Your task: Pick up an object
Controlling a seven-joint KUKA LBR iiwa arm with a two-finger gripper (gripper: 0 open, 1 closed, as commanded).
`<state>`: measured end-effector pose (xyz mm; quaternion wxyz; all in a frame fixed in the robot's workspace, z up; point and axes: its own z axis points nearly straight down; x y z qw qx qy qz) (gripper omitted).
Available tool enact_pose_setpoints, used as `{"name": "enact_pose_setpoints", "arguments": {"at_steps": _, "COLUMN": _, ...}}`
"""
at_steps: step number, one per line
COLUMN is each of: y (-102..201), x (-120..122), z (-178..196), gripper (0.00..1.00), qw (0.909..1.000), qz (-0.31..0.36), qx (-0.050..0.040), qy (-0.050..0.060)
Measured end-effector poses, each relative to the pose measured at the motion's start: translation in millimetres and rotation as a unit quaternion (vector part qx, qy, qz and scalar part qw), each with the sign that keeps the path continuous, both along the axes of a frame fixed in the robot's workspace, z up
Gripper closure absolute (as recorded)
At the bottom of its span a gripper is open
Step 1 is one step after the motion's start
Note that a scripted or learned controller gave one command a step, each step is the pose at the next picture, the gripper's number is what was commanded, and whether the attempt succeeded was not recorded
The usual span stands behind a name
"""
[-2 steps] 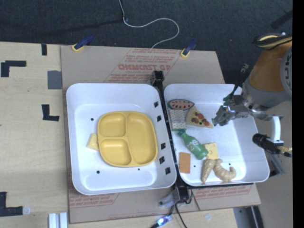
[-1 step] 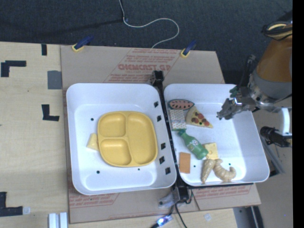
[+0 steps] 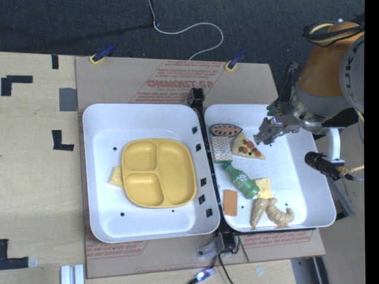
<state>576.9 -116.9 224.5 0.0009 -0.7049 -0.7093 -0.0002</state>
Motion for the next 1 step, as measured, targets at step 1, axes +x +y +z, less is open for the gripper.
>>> {"name": "enact_pose_setpoints", "arguments": {"at_steps": 1, "y": 46.1, "x": 20.0, "z": -8.4, "gripper": 1.00, "qw": 1.0000, "qz": 0.000, "qx": -0.0004, "qy": 0.000}}
